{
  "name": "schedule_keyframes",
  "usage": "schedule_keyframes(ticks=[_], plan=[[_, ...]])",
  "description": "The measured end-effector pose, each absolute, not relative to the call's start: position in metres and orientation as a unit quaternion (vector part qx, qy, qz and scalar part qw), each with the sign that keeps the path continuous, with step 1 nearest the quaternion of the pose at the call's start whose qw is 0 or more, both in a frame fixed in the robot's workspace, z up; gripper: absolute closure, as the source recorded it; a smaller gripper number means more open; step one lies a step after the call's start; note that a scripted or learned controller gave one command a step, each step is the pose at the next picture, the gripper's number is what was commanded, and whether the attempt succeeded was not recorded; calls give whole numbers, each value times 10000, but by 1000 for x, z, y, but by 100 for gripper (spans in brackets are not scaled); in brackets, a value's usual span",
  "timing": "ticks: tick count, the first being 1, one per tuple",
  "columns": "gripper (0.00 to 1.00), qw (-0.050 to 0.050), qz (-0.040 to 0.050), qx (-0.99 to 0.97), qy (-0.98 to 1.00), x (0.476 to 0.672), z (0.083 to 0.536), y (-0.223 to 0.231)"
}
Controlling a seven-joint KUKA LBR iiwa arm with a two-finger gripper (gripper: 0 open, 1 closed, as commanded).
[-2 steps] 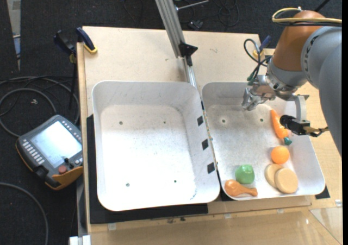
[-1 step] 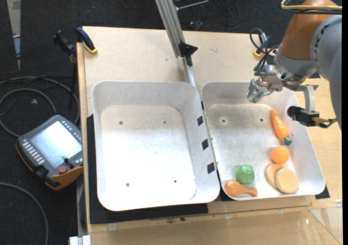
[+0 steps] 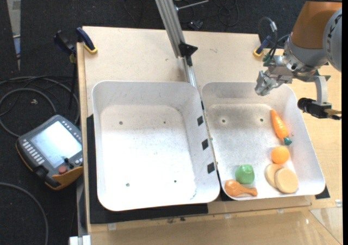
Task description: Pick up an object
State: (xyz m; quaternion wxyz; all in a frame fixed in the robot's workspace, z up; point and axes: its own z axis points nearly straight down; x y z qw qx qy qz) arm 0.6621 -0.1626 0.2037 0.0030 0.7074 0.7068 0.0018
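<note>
Fingers of the gripper [image 3: 263,87] hang over the far rim of the right bin [image 3: 310,146]; their spread cannot be told. Nearest lies a toy carrot [image 3: 279,125], probably light, stiff, smooth plastic, best pinched across its thick middle. Farther toward the front edge rest an orange ball [image 3: 280,155], a green piece [image 3: 244,173] and tan pieces [image 3: 283,178]. Beneath, the tabletop [image 3: 136,54].

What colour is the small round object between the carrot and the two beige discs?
Orange, seen best in the camera view: the small round orange ball in the right white bin.
</note>
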Motion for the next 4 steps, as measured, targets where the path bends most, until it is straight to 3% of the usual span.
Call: schedule_keyframes(ticks=[1, 4], plan=[[100, 40, 21, 7059, 7082, 671, 263, -168], [100, -12, 4, 7042, 7100, 620, 272, -13]])
